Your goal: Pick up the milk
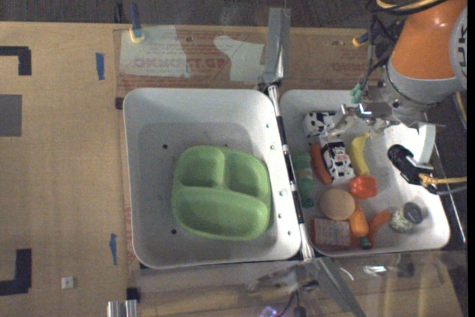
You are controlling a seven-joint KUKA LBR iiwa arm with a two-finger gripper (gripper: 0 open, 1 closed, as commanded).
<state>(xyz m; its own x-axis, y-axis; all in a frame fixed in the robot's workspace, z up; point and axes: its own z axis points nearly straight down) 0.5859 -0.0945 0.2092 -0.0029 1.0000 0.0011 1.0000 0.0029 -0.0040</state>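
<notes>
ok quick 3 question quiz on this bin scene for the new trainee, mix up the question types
1. True or false: the green divided plate lies in the same bin as the milk carton.
2. Multiple choice: what lies right beside the milk carton, on the side nearer the arm? A) a blue cup B) the banana C) a spoon
3. Fill in: the arm reaches in over the ____ bin as the camera sees it.

Key
1. False. The plate sits in the left bin; the cow-patterned carton is among the toy foods in the right one.
2. B.
3. Right.
</notes>
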